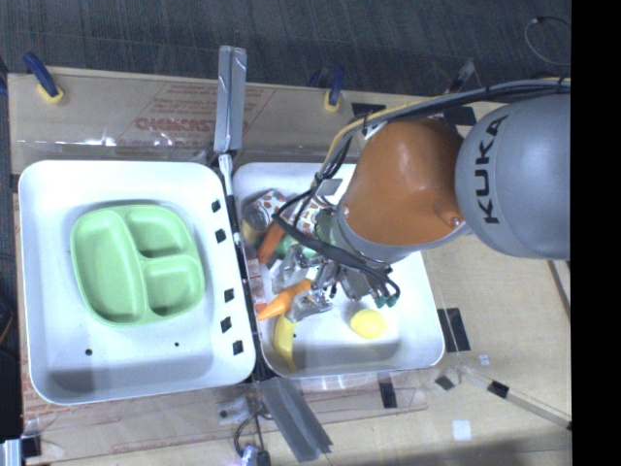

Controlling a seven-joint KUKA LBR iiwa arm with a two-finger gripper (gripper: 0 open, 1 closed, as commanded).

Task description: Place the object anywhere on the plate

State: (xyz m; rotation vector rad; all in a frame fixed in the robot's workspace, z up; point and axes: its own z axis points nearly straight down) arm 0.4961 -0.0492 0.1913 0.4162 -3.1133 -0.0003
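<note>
A light green plate [136,263] with three compartments lies in the left bin [58,357]. The right bin [417,338] holds a pile of small toy foods: a yellow lemon [368,324], a yellow banana [283,341], an orange carrot-like piece [277,305] and a can [258,212]. The gripper [315,294] hangs low over the middle of that pile, under the arm's orange band. The clutter around the gripper hides what is in its grasp.
A raised divider with black clips [233,289] separates the two bins. The arm's big grey and orange body [437,183] covers the upper right part of the right bin. Blue clamps [44,78] sit at the bench's back edge.
</note>
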